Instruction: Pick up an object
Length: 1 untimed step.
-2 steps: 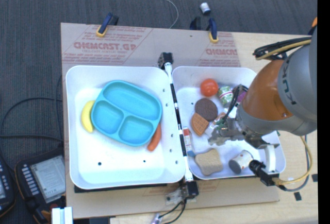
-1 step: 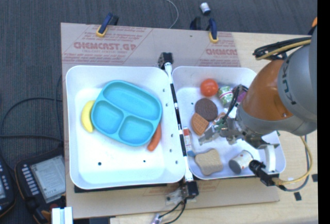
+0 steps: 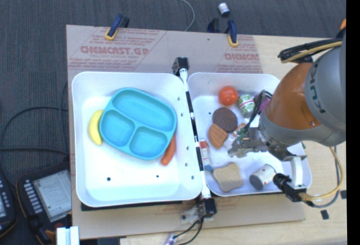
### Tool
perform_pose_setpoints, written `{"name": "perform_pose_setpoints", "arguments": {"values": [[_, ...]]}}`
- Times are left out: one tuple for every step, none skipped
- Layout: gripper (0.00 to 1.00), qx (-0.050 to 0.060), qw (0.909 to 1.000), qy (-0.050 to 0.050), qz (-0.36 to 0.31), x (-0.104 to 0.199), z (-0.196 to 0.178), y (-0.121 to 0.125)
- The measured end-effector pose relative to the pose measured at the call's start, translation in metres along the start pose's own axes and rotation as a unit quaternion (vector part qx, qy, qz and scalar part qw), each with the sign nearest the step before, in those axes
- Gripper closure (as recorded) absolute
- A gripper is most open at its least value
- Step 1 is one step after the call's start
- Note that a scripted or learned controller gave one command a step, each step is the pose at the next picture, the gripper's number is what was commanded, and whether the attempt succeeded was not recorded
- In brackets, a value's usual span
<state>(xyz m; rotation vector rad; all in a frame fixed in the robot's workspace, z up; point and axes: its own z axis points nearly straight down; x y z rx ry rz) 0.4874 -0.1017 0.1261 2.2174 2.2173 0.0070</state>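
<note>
**Desk reporter:** Over the right-hand bin (image 3: 198,125), which item is the arm after?

**Photographer:** Hard to name one. The tool (image 3: 243,145) sits low among the toys in the bin's middle, just beside a waffle-patterned biscuit (image 3: 217,136) and a dark brown round cookie (image 3: 225,119). Whether it is open or closed on anything, I cannot tell; the orange wrist band (image 3: 292,106) covers much of it.

**Desk reporter:** What else lies close by?

**Photographer:** A red ball (image 3: 228,95) and a green-and-white piece (image 3: 246,103) toward the far side, a slice of toy bread (image 3: 227,176) and a small grey-and-white cylinder (image 3: 261,175) at the near edge. They lie loose and scattered, probably so any one can be taken from above.

**Desk reporter:** And the other bin?

**Photographer:** The left bin (image 3: 84,182) holds a blue divided tray (image 3: 138,123), with a banana (image 3: 94,127) tucked against its left rim and a carrot (image 3: 169,152) at its right corner. Both bins rest on a cardboard sheet (image 3: 112,52) clamped to the desk, likely to keep them from sliding.
</note>
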Motion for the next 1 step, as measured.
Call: {"name": "perform_pose_setpoints", "arguments": {"values": [[0.00,0.000,1.0000,0.000,0.000,0.0001,0.0001,0.0000]]}}
